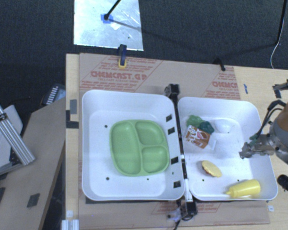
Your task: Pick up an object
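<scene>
The grey arm comes in from the right edge, wrist low over the right-hand shallow white bin (257, 111), and its two-finger gripper (249, 151) sits just inside that bin's right wall. The tip is small and dark here, so I cannot tell how it stands, and nothing shows between its ends.

Inside that right bin: a green crumpled packet (200, 123) near the top left, touching a small orange-and-white printed carton (198, 136) just below it. A pale translucent plastic piece (224, 125) lies beside them toward the middle. Lower down, a tan oval bread-like piece (211, 168) rests on the floor, and a yellow plastic squeeze bottle (244, 188) lies on its side along the front wall. All of them are apart from the gripper.

The left-hand shallow white bin (94, 115) carries a light green plastic tray with three compartments (138, 147), flat at its centre
</scene>
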`<state>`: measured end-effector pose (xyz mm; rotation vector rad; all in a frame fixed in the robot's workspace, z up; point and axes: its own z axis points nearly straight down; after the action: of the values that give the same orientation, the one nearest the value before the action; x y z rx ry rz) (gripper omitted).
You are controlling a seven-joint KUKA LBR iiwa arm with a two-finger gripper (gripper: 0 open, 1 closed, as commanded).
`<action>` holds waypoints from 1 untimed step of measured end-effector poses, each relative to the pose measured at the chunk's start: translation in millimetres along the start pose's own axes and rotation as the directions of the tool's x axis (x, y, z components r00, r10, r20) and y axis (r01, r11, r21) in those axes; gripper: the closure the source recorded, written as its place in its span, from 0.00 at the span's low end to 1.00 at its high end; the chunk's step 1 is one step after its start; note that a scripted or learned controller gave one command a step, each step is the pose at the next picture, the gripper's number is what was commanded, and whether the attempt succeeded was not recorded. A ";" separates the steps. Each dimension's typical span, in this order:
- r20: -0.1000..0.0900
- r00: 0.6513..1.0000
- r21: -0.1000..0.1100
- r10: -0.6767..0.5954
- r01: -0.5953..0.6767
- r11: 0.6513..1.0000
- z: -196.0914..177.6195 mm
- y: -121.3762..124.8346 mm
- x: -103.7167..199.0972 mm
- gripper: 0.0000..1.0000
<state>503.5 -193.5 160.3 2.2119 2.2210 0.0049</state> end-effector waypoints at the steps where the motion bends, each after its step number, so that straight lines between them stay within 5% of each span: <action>1: 0.000 1.000 0.000 -0.001 0.001 1.000 -47.9 10.6 -2.3 1.00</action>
<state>513.8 -195.6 208.3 2.2112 2.2218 0.0045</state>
